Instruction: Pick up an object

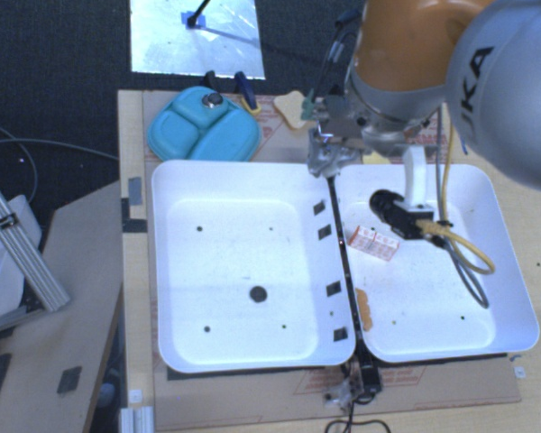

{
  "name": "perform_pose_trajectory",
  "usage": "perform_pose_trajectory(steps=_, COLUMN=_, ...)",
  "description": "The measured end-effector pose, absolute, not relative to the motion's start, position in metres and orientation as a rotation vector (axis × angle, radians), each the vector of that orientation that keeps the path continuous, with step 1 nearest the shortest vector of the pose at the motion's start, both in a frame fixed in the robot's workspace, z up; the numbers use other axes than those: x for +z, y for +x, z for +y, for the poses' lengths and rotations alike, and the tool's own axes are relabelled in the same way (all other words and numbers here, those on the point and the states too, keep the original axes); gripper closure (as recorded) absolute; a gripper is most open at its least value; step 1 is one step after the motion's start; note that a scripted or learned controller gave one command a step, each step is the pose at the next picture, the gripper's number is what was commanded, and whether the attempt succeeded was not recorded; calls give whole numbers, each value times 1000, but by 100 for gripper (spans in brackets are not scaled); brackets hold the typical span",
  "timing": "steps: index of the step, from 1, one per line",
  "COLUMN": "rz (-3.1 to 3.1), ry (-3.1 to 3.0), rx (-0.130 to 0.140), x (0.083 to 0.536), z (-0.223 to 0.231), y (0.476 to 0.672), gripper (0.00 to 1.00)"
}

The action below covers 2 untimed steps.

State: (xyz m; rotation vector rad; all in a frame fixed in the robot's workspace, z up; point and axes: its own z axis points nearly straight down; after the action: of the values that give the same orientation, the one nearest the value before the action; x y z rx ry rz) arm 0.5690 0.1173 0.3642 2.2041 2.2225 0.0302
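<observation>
The gripper point(327, 164) is poised over the far-left corner of the right bin point(433, 327); its opening cannot be told. A red-and-white packet point(376, 242) is seen left of that bin's centre. On a descent here, the rim may be struck.

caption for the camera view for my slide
KUKA end effector above the bins' shared rim at the far side; red-and-white packet in the right bin, small dark disc in the left bin

Robotics lab test cell

A grey-and-orange industrial arm point(433, 34) reaches over two white bins point(234, 242) on a plywood tabletop point(137, 278). Black square markers point(325, 233) run between the bins, an aluminium frame rail point(22, 251) and loose cable point(45, 142) lie left of them, and dark carpet point(54, 43) lies behind.
</observation>
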Motion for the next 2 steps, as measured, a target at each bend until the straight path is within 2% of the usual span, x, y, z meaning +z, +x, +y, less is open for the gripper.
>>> perform_pose_trajectory(steps=1, rz=2224, ry=2209, rx=24, x=487, z=116, y=508, gripper=100)
perform_pose_trajectory(steps=2, rz=2214, ry=2234, rx=-12, x=371, z=29, y=485, gripper=100)
